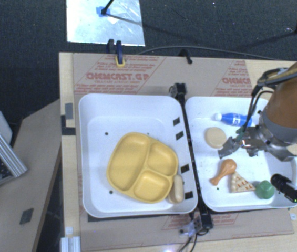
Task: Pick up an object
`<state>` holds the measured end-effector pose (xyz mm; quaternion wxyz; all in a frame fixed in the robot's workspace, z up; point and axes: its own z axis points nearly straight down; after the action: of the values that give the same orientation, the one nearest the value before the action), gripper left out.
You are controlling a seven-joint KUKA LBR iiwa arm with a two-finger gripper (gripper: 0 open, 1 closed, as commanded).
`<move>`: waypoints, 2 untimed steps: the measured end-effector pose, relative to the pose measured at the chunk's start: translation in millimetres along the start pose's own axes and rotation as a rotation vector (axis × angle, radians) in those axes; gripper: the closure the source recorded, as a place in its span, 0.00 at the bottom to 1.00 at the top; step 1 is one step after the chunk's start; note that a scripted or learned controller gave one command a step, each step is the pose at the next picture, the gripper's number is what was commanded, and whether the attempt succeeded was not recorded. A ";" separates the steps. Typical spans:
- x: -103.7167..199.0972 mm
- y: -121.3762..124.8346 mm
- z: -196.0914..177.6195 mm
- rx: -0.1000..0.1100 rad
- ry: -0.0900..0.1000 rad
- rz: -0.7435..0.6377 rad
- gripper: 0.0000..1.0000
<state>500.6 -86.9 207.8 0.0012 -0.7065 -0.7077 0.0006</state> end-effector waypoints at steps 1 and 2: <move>1.1 -5.3 43.5 0.001 0.000 0.000 0.00; -5.3 -7.0 87.9 0.001 0.000 0.001 0.00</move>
<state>493.4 -92.2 119.9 0.0016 -0.7070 -0.7072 0.0009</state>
